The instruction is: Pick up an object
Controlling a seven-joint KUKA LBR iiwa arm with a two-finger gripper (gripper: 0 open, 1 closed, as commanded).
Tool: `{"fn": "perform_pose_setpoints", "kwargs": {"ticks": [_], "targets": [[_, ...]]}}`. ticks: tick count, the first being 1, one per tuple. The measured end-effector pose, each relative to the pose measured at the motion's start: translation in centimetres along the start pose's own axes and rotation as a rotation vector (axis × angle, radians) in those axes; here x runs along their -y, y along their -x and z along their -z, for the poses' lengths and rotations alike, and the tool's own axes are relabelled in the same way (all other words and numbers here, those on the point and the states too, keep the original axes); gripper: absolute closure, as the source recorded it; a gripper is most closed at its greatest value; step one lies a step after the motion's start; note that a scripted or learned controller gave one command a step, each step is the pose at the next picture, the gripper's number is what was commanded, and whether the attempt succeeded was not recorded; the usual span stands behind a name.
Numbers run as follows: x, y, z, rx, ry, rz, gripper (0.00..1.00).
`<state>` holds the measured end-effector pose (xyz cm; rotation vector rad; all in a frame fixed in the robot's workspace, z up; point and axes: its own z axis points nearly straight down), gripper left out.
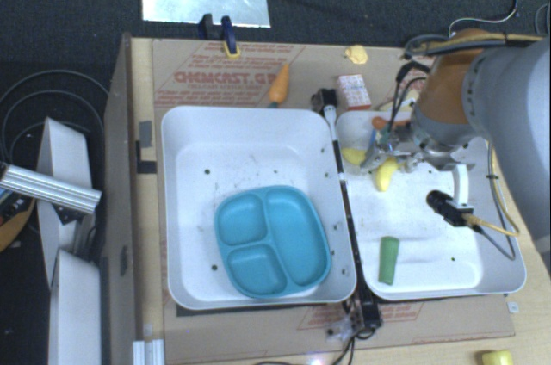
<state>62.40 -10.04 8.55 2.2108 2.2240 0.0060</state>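
My gripper (389,153) reaches down into the far left part of the right bin (482,273), below the arm's orange band. A yellow banana-shaped object (385,175) lies right under it, touching or nearly touching it. A second yellow piece (353,155) sits just to its left by the bin wall. A small orange object (380,124) peeks out behind the gripper. A green cylinder (389,259) lies apart near the bin's front left. Whether anything is held is hidden by the wrist.
The left bin (194,182) bears a blue divided plate (272,241). On the cardboard behind the bins lie a carrot-like orange piece (279,85), a small pink box (353,91) and a yellow scrap (356,54). A black fitting with cables (449,207) hangs off the arm over the right bin.
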Motion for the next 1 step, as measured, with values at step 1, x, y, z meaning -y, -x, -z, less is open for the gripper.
{"fn": "perform_pose_setpoints", "kwargs": {"ticks": [1], "targets": [[0.29,0.08,0.91,0.000,-0.006,0.000,1.00]]}}
